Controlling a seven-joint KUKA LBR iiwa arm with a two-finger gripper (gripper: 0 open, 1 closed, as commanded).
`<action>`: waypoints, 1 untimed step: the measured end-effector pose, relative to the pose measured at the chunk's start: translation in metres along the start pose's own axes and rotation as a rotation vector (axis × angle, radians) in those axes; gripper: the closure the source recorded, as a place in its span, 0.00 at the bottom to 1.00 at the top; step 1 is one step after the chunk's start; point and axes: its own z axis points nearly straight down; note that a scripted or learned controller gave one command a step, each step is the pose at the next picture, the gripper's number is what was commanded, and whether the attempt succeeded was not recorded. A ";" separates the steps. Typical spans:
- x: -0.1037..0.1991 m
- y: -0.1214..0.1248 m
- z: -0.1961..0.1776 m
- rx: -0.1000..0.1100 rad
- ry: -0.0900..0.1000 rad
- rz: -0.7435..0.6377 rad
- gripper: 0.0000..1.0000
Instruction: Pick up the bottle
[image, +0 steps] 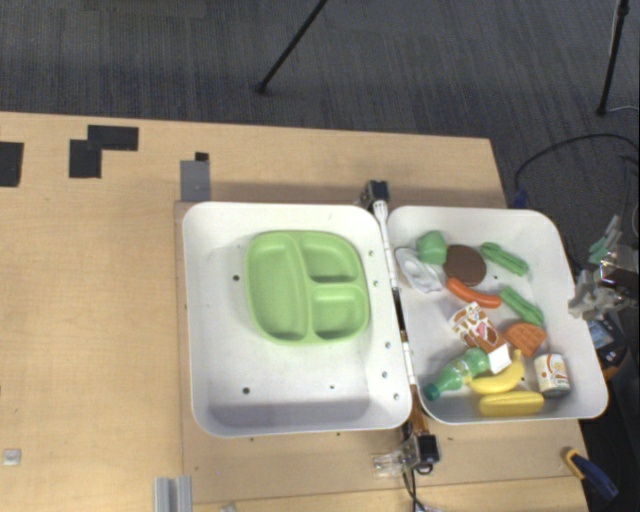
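Wooden bench (90, 300) holds two bins; the green bottle (455, 373) lies lower right, wedged against bananas (500, 380) — fingers could snag them. Gripper (603, 275) at right edge — jaw state unclear.

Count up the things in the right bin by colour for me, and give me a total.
Green: 4, the bottle and three toy vegetables.
Yellow: 2.
Orange or red: 2.
Brown: 1.
White or patterned: 3.
Total: 12
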 end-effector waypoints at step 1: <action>0.001 0.001 -0.011 -0.003 0.000 -0.006 1.00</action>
